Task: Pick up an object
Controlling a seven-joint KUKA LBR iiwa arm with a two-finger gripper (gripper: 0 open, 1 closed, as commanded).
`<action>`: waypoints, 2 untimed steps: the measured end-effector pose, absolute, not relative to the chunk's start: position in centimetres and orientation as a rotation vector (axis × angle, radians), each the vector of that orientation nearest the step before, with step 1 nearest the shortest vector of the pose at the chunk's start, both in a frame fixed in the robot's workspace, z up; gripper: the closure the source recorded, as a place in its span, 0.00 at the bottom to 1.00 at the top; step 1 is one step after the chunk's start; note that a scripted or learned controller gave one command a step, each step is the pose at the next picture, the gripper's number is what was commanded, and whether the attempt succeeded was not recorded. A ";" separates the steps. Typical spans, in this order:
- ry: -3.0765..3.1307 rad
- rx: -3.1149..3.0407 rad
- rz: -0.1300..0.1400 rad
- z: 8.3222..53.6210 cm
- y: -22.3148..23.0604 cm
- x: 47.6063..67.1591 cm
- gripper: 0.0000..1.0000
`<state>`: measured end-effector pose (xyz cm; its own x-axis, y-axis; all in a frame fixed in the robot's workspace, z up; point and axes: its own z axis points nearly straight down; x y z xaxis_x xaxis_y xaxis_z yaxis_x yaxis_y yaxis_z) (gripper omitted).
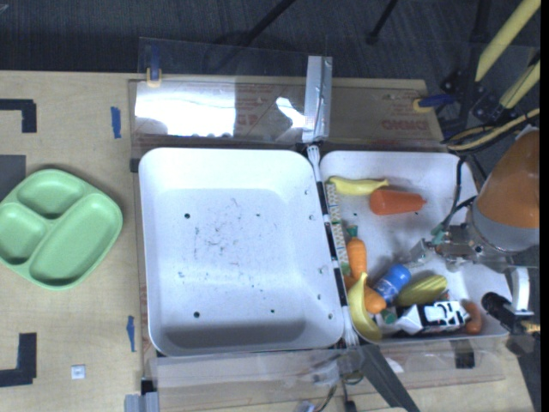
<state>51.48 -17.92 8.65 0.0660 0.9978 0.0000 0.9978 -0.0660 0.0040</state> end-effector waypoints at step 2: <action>2.051 2.379 0.000 20.7 -11.8 51.5 0.00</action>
<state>51.45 -11.75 20.70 0.1473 0.9891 -0.0001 0.9891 -0.1473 0.0003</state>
